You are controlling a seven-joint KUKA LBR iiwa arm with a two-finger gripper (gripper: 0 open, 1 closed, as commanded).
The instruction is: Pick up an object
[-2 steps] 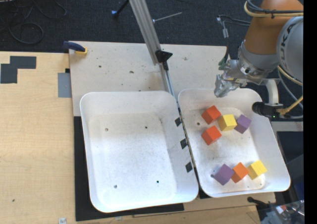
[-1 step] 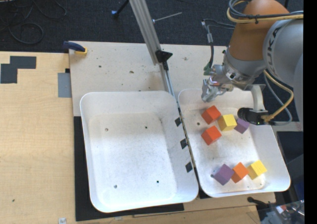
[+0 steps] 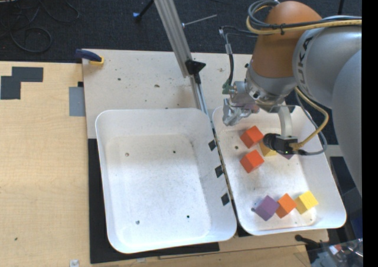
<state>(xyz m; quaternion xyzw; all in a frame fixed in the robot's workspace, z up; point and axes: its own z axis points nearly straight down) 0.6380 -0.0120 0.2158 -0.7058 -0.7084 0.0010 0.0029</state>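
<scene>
A: As the arm [image 3: 295, 41] reached in, where was the end effector [image 3: 234, 112]?

B: Over the right bin's [image 3: 331, 198] far left corner, near the upper orange block [image 3: 252, 136]. Finger state could not be determined.

A: And the other blocks?

B: A second orange block [image 3: 252, 160] lay nearby. A purple block [image 3: 266, 207], an orange block [image 3: 286, 205] and a yellow block [image 3: 307, 201] sat in a row at the near edge.

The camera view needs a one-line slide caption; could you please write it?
KUKA arm's gripper over the right bin, near two orange cubes; purple, orange and yellow cubes in front.
</scene>
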